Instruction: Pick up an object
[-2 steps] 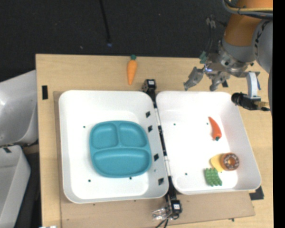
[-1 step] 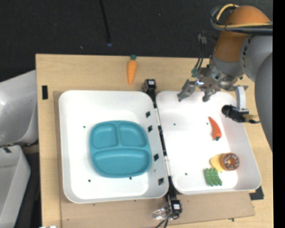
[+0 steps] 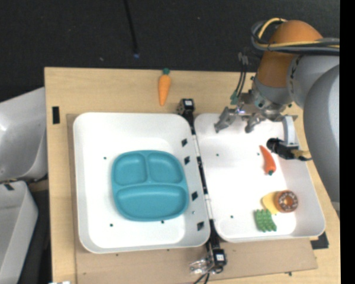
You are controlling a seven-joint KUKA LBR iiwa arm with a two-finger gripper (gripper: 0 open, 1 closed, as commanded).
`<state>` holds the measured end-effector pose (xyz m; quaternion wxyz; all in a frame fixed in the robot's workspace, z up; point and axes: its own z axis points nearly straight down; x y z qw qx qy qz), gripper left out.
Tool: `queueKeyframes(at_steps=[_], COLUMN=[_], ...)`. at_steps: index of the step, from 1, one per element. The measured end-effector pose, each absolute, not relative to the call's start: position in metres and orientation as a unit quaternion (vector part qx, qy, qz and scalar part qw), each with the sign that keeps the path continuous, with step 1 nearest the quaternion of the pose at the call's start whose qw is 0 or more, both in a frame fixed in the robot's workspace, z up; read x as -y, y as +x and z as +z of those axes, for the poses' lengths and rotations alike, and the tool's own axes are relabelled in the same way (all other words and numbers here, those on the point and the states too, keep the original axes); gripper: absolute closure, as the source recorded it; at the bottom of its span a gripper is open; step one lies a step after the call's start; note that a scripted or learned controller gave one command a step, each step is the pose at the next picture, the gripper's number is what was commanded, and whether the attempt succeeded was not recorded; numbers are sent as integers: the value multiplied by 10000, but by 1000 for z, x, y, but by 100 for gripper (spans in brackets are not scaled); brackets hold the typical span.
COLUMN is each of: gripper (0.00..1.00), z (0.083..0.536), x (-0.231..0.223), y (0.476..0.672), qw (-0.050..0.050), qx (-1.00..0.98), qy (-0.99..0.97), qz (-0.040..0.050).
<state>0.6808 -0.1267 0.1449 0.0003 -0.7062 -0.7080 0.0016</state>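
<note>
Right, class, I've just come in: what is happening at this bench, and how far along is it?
A grey robot arm with an orange band has its two-finger gripper open over the far edge of the right white bin, with nothing between its fingers. That bin holds a small orange-red carrot-like toy, a round doughnut-like toy and a green knobbly toy. The left white bin holds a blue sectioned plate. An orange toy carrot lies on the wooden bench outside both bins. Nothing has been picked up yet.
</note>
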Motion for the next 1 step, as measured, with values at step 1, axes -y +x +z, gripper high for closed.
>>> queueKeyframes(at_steps=[1], gripper=[0], z=[99], x=[128], y=[680], qw=[3], qx=[7079], qy=[-7063], qz=[16])
